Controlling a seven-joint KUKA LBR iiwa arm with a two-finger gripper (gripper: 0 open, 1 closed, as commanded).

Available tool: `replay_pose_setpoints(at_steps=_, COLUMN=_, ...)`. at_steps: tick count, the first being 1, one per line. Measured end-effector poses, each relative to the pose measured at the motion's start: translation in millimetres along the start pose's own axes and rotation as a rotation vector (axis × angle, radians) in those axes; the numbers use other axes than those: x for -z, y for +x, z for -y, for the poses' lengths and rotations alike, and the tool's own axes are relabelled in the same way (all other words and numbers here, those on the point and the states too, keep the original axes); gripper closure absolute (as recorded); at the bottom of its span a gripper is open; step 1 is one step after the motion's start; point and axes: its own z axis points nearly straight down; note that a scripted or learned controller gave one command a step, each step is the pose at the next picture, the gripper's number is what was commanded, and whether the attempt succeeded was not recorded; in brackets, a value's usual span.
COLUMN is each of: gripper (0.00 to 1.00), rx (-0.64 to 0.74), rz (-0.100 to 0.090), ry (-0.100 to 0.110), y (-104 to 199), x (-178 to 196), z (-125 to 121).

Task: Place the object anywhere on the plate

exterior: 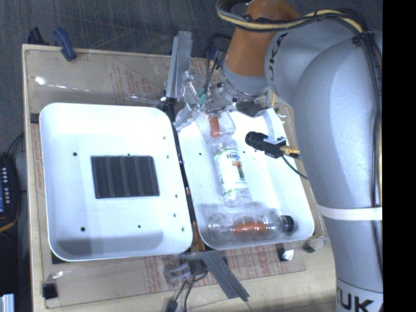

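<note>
A dark ribbed rectangular plate (125,176) lies flat in the middle of the left bin (58,135). In the right bin (286,194) a clear plastic bottle (231,169) with a white and green label lies lengthwise, its orange-capped neck pointing to the back. Across the bin's front lies a second clear bottle (247,225) with something orange inside and a dark cap at its right end. My gripper (203,106) hangs at the back left corner of the right bin, just above the labelled bottle's neck. The wrist hides how it meets the bottle.
The grey arm (331,109) covers the right side of the right bin. A black cylinder with a brass tip (268,145) sticks out below the wrist. The two bins share a ridge (184,181). A metal bracket (179,64) stands at the back.
</note>
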Motion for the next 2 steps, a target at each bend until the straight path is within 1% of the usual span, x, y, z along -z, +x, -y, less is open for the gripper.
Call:
replay_pose_setpoints(at_steps=1, gripper=1.00, rx=0.363, rz=0.000, ry=0.001, y=101.9, x=-0.8, z=37.8)
replay_pose_setpoints(at_steps=2, gripper=0.00, rx=0.362, rz=0.001, ry=0.001, y=101.4, x=-0.8, z=37.9)
